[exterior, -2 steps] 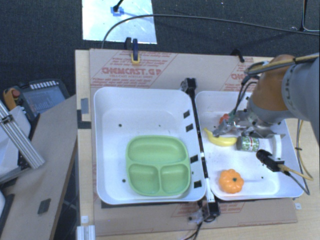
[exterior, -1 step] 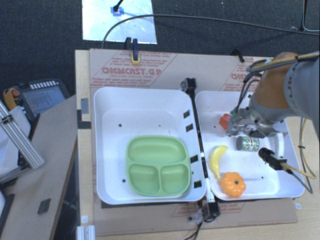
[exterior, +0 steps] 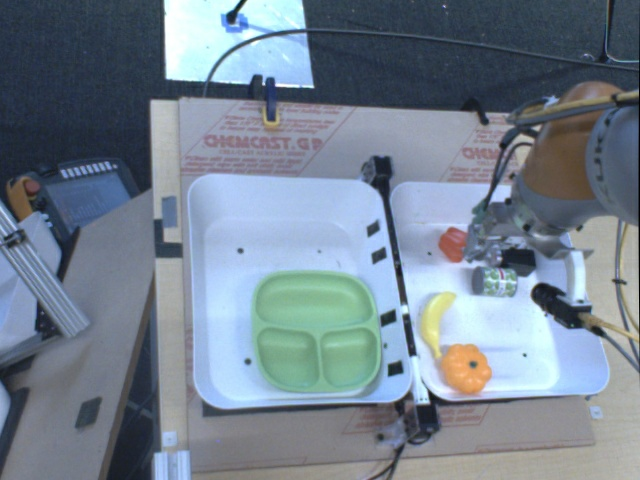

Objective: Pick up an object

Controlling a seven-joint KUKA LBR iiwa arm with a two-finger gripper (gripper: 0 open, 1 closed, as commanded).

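The claw (exterior: 487, 251) is lowered between the red object (exterior: 453, 243) and small can (exterior: 495, 281); its grip cannot be told. One target should be centred before closing.

Left bin (exterior: 215, 268): holds a green divided plate (exterior: 317, 330).
Bench (exterior: 320, 133): cardboard sheet beneath both bins.
Far edge: yellow clamp (exterior: 270, 103).

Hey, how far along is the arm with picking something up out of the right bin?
Done so far: the gripper is down in the right bin, between the red object and the small can. In hand: nothing visibly between its fingers. The can, banana and orange pumpkin all rest on the bin floor. Left: grasping and lifting one object.
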